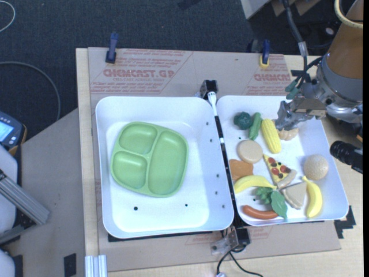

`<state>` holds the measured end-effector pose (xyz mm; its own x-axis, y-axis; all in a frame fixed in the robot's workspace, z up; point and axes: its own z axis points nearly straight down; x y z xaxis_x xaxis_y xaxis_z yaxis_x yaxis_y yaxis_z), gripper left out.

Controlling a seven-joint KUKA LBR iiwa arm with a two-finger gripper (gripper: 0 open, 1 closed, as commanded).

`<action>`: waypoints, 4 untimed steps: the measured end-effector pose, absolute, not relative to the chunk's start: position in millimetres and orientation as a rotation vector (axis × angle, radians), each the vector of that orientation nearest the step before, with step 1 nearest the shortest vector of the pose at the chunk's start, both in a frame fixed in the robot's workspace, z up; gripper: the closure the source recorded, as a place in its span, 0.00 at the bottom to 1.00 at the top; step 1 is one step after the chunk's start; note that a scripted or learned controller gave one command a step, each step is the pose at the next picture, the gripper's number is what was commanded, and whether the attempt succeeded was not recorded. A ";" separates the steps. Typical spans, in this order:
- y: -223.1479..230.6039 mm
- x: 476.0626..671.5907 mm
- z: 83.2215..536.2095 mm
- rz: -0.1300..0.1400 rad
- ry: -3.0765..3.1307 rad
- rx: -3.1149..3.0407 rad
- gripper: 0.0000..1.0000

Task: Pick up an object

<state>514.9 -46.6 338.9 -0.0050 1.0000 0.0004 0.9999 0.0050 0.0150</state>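
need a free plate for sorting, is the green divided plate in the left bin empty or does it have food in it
Empty. The green divided plate shows bare compartments; the toy food sits in the right bin.

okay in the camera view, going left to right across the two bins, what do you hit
Green divided plate → black divider strip → dark green vegetable → corn cob → gripper → round bun.

You see a grey arm (pixel 346 77) with an orange band (pixel 349 39), black cables (pixel 294 25), and a grey metal gripper (pixel 286 123).
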 end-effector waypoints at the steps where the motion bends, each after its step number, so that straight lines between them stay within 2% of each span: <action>1: -46.2 548.5 240.4 -0.010 2.226 2.227 1.00; 2: 48.2 524.9 299.1 0.008 2.230 2.210 1.00; 3: 73.8 477.9 386.4 0.012 2.226 2.213 1.00; 4: 72.2 480.2 392.3 0.003 2.223 2.216 1.00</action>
<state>480.2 72.2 392.3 -0.0033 1.0000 -0.0006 1.0000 0.0033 0.0036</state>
